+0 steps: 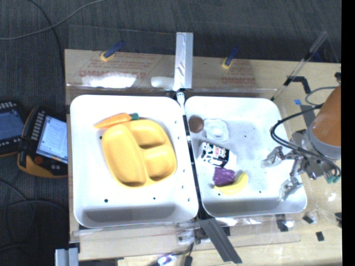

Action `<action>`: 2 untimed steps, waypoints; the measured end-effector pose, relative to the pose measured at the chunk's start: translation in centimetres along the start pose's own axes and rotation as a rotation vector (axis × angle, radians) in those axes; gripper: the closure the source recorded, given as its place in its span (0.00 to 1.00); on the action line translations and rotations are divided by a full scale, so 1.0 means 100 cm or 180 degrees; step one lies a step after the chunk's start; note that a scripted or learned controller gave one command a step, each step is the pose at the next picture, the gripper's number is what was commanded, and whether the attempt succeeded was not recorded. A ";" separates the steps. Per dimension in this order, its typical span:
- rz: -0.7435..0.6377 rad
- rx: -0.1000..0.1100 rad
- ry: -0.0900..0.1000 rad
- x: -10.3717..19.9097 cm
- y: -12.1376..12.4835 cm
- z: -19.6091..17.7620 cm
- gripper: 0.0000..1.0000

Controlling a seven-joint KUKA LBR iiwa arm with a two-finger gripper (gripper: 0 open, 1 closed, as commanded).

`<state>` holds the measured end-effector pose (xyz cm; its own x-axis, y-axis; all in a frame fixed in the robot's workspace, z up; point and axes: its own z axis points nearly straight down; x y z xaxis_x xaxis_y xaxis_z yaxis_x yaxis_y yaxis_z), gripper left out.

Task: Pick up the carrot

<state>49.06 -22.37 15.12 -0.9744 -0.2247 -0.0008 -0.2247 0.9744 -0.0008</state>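
Note:
An orange carrot (pixel 113 119) with a small green top lies in the left bin (pixel 83 204), along the far edge of a yellow divided plate (pixel 138 151). My gripper (pixel 282 174) hangs over the right side of the right bin (pixel 260 115), far from the carrot. Its two metal fingers (pixel 273 158) are spread apart and open, with nothing between them.
The right bin holds a brown round item (pixel 195 124), a white cup (pixel 216 129), a black-and-white carton (pixel 214 154), a purple item (pixel 223 176) and a banana (pixel 235 184). Cables (pixel 288 132) loop by the wrist. A handheld pendant (pixel 44 143) lies left of the bench.

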 end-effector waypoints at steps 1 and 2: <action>0.0007 0.0004 -0.0011 -0.001 0.000 -0.009 1.00; 0.0006 0.0002 -0.0012 -0.002 0.000 -0.009 0.00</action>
<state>49.22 -22.34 16.07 -0.9748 -0.2230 -0.0045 -0.2230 0.9748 -0.0016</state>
